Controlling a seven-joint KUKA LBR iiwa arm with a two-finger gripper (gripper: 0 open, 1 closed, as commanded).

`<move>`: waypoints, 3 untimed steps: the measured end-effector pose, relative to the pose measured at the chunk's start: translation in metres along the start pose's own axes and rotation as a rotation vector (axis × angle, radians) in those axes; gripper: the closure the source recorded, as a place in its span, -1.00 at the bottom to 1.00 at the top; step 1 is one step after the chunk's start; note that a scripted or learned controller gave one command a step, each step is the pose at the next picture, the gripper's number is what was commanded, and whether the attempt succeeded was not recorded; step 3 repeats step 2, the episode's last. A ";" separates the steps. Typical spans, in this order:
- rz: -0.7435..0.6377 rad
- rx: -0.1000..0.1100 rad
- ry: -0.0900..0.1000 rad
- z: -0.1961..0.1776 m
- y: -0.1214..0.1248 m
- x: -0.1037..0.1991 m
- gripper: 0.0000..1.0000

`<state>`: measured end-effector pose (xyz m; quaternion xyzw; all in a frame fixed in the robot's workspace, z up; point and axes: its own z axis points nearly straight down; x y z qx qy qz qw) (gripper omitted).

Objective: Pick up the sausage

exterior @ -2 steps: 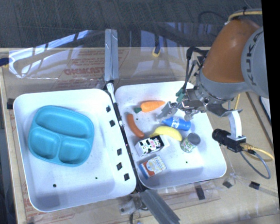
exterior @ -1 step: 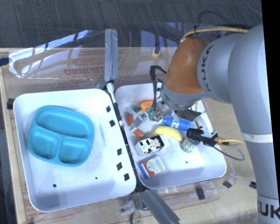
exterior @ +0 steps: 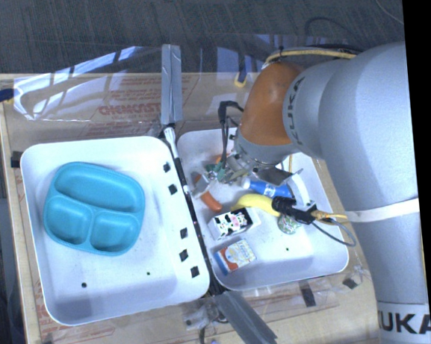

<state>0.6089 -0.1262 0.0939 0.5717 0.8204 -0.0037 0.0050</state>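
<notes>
The grey arm's two-finger gripper (exterior: 227,170) sits low in the cluttered right white bin (exterior: 324,259), presumably reaching the small orange-brown sausage (exterior: 211,201) just beside it, jaw state untellable.

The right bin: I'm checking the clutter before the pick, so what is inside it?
The right bin holds a yellow banana, a black-and-white carton, an orange-and-white packet and a small orange piece. The arm covers the bin's back part, hiding whatever lies there.

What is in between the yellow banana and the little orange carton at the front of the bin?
In the camera view, a black-and-white patterned box lies between the banana and the orange carton, in the right bin.
</notes>
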 end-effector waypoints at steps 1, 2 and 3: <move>-0.006 0.002 0.007 -0.008 0.001 0.003 1.00; 0.003 0.000 0.013 -0.098 0.061 0.023 1.00; 0.003 0.000 0.013 -0.098 0.061 0.023 1.00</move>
